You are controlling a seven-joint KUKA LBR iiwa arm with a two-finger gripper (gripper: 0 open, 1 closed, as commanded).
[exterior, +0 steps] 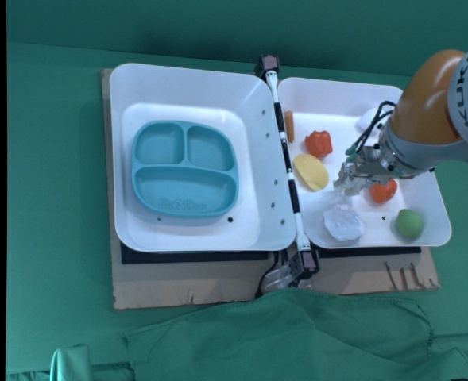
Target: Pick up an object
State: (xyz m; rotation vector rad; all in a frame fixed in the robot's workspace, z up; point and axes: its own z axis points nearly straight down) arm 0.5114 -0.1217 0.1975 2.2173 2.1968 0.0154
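Observation:
My gripper (351, 179) hangs over the middle of the right bin (436, 213), reaching in from the right. Just left of it lies a yellow oval piece (310, 171). A red-orange piece (383, 191) sits right beside it on the right. Below it rests a clear crumpled item (343, 223). A red pepper-like toy (319, 143) lies up and to the left, and a green ball (409, 224) sits in the near right corner. I see nothing held by the gripper.
A thin orange stick (289, 125) lies by the divider (288, 173) between the bins. A white object (368, 119) is partly hidden behind the arm. The left bin (122, 94) holds a teal divided plate (186, 169). Green cloth (297, 336) covers the front.

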